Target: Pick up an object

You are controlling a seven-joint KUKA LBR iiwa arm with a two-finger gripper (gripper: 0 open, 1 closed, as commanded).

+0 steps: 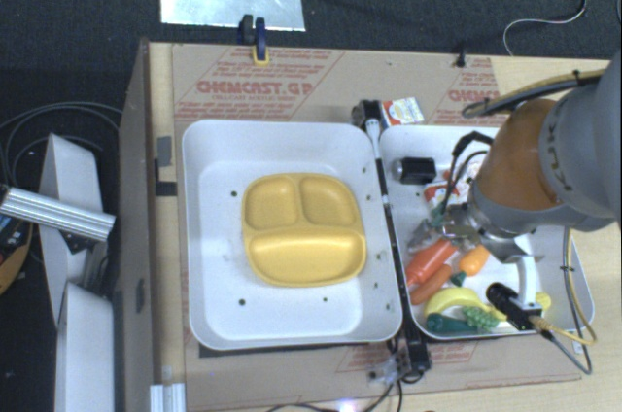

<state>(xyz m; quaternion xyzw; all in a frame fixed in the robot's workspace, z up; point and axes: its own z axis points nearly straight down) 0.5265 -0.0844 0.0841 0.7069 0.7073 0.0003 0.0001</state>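
The right bin (408, 148) holds a heap of toy food. An orange carrot (431, 258) lies at its left side, with a second orange piece (474, 259) beside it. A yellow banana (450, 301) and a green vegetable (465, 322) rest near the front wall. A small black block (418, 170) sits at the back of the bin. My gripper (443, 227) is low in this bin, right above the carrot's upper end, and the grey arm with its orange band (520, 172) covers the bin's right half.
The left bin (209, 206) carries a yellow divided plate (302, 228) in its middle. A ridge (387, 206) separates the two bins. A red and white packet (401, 112) lies on the cardboard behind the right bin.
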